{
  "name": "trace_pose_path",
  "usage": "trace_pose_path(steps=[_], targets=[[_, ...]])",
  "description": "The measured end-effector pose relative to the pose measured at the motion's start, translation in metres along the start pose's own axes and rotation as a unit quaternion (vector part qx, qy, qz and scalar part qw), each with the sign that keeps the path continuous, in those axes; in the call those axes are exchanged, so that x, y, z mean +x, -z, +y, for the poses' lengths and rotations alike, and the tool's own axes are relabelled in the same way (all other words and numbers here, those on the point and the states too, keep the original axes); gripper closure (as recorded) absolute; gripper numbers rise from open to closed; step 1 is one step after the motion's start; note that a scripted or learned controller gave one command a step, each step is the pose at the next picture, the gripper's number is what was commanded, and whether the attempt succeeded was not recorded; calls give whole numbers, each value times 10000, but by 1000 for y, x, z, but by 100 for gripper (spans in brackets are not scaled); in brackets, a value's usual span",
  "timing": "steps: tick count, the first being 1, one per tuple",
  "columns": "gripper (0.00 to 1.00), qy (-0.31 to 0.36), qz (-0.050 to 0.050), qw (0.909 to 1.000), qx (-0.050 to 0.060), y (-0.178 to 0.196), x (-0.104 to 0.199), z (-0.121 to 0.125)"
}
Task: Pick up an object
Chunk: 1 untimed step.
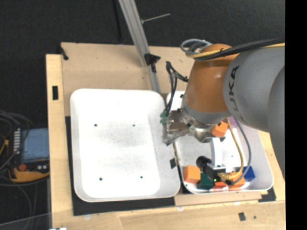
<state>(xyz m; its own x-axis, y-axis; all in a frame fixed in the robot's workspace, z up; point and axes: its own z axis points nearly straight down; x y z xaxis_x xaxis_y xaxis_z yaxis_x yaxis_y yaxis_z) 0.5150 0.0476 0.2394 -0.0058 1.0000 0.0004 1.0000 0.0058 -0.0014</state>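
The arm (225,90) reaches over the right bin (266,176); its bulk hides the claw, so you cannot tell its state. The things to pick lie crowded at that bin's near edge: an orange block (192,174), a green piece (206,181), a blue piece (249,174). Aim for the orange block, the most exposed, and descend clear of the bin wall. The left bin (120,143) needs no attention
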Motion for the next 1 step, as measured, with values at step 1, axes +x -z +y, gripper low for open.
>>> trace_pose_path(steps=[1], targets=[[100, 15, 11, 10000, -10, 9, 51, -15]])
